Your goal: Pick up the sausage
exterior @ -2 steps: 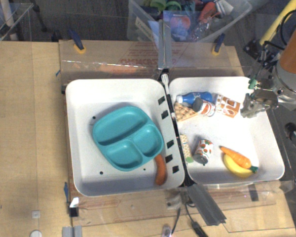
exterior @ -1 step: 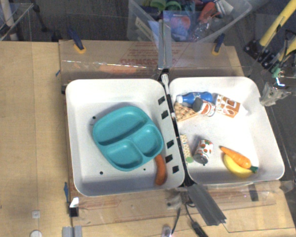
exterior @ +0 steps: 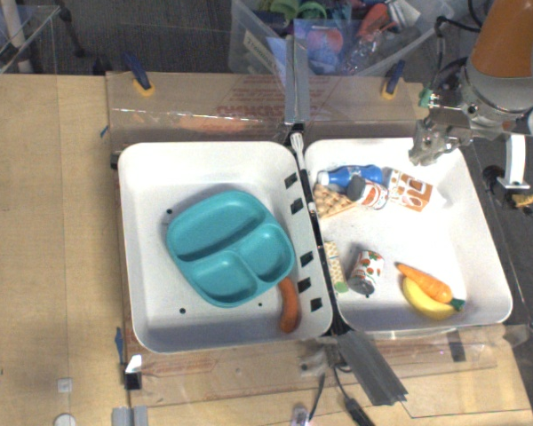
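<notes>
The sausage [exterior: 289, 306] is lying untouched in the left bin [exterior: 142, 238], against its right wall, just beside the teal divided plate [exterior: 229, 247]. The gripper [exterior: 426, 149] is hovering over the right bin's [exterior: 480, 238] far edge, well apart from it, gripping nothing; whether open or closed, I cannot tell. By my judgement, the pick-up is yet to start.

Teal divided plate [exterior: 229, 248] in left bin [exterior: 142, 238], banana [exterior: 424, 298], carrot [exterior: 425, 281], can [exterior: 366, 273] in right bin [exterior: 466, 211]

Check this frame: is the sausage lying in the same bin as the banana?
No. The sausage lies in the left bin beside the teal plate, while the banana is in the right bin.
</notes>
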`<action>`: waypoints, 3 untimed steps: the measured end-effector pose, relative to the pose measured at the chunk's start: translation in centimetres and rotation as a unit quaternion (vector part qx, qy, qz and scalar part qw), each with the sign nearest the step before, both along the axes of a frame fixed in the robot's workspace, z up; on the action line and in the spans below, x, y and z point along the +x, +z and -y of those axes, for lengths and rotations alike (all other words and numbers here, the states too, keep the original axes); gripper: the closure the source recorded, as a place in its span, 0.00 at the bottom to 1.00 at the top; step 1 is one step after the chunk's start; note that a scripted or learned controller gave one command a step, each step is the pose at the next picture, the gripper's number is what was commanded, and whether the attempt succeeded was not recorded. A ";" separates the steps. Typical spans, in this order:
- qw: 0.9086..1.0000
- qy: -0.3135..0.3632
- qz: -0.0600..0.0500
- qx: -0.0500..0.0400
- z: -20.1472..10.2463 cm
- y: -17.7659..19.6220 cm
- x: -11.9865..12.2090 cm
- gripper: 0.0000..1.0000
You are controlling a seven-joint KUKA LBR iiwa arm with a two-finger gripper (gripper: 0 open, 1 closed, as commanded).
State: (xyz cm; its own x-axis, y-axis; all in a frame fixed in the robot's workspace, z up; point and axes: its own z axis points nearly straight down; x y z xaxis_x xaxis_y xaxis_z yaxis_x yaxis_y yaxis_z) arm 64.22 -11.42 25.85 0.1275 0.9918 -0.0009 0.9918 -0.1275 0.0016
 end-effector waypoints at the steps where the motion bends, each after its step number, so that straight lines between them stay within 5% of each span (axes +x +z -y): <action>1: 0.996 0.091 -0.002 0.001 6.5 -2.2 -5.7 1.00; 2: 1.000 -0.010 0.000 0.000 3.4 -3.3 -1.9 1.00; 3: 0.999 -0.042 -0.002 0.001 9.1 -6.3 -3.9 1.00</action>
State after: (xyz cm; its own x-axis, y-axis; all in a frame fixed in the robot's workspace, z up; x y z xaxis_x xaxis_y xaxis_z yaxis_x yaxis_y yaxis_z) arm 60.34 -20.50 19.51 0.2104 0.9776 0.0002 0.9776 -0.2104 -0.0036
